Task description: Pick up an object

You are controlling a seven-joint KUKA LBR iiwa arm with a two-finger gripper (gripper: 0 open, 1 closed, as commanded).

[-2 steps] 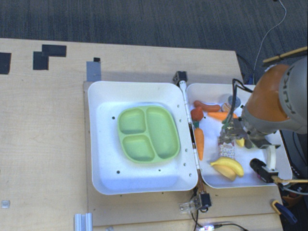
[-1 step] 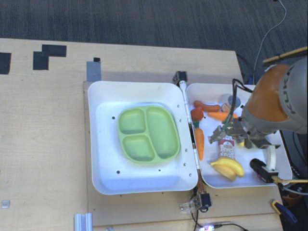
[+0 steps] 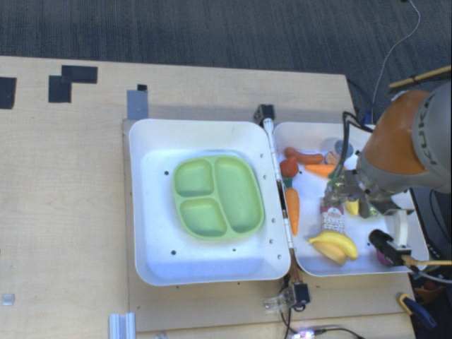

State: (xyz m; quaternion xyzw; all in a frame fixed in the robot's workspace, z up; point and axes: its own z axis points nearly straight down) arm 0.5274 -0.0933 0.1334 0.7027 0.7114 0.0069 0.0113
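My gripper [image 3: 337, 191] hangs low over the middle of the right bin [image 3: 304, 263], under the grey wrist with its orange band. Just below it lies a white and pink packet [image 3: 333, 221], seemingly touching the gripper's tip. A yellow banana [image 3: 335, 246] rests near the bin's front. An orange carrot [image 3: 292, 210] lies along the left wall. Behind it are a red chunk [image 3: 289, 167], a red sausage-shaped piece [image 3: 304, 155] and an orange piece [image 3: 321, 169]. A small yellow thing [image 3: 352, 207] peeks out beside the gripper.
The left bin [image 3: 152, 260] holds a green divided plate [image 3: 217, 196]. A ridge [image 3: 277, 189] separates the two bins. The arm covers the right bin's right side. A grey-blue round object [image 3: 344, 148] sits at the back of the right bin.
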